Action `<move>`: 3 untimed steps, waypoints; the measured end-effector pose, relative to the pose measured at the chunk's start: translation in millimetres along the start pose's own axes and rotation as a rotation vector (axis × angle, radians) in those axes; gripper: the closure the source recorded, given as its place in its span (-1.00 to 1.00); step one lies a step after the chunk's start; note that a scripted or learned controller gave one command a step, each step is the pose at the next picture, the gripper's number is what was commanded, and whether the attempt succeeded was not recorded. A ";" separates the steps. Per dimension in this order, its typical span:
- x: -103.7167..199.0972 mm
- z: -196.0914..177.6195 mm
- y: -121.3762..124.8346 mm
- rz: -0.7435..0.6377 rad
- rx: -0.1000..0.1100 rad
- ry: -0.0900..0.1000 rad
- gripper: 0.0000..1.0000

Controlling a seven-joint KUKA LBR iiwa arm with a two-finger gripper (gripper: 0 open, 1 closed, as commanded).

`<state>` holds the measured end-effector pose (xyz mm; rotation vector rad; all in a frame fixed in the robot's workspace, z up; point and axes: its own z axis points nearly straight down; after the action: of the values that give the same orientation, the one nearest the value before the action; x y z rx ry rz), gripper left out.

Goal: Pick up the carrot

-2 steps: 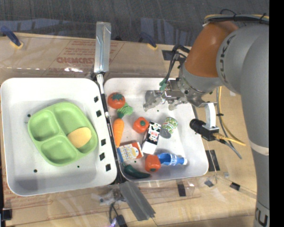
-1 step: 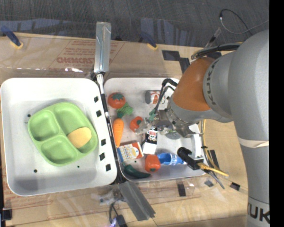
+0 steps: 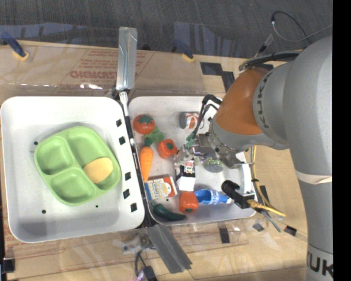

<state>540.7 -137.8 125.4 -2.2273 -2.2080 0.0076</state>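
In the camera view, the carrot (image 3: 145, 162) is seen lying untouched along the right bin's (image 3: 164, 105) left wall, while the gripper (image 3: 192, 156), its opening obscured and undeterminable, is poised just right of it, presumably for approach.

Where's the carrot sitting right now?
The carrot lies in the right bin, against its left wall, below the tomato and just above the small carton.
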 end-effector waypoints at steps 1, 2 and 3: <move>-10.1 -31.6 -0.7 -0.223 -0.007 -0.002 1.00; 47.6 -109.0 59.9 -0.186 -0.007 0.000 1.00; 50.6 -65.6 76.6 0.159 0.000 0.001 1.00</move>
<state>618.2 -87.8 190.4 -2.3951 -2.0244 0.0075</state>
